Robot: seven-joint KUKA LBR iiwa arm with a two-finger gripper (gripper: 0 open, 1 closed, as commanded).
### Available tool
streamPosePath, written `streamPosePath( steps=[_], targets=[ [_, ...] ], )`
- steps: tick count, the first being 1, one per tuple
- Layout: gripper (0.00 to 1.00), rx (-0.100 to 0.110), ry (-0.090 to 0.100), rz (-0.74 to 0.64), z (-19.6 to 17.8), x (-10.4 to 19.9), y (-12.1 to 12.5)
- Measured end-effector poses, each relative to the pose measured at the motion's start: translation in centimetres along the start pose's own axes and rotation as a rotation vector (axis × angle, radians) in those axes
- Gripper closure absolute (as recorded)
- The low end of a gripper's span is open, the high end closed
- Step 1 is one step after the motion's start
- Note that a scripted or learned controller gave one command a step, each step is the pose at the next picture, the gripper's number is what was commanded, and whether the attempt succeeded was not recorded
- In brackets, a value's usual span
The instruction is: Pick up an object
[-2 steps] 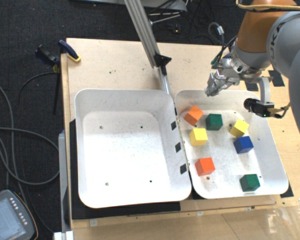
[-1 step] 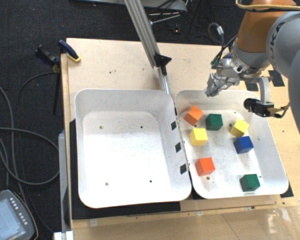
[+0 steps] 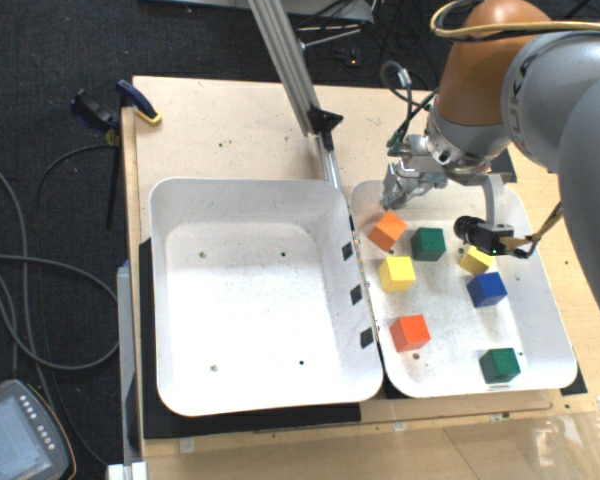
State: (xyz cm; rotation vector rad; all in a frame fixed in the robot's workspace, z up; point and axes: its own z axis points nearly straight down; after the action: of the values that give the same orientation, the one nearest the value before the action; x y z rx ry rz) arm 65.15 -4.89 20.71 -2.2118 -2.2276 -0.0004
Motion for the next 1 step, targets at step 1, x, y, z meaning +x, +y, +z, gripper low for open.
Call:
streamPosePath(
  steps=[1],
  targets=[
    [1.0,-0.001,0.0,0.0,-1.49,4.43,-2.1]
  ],
)
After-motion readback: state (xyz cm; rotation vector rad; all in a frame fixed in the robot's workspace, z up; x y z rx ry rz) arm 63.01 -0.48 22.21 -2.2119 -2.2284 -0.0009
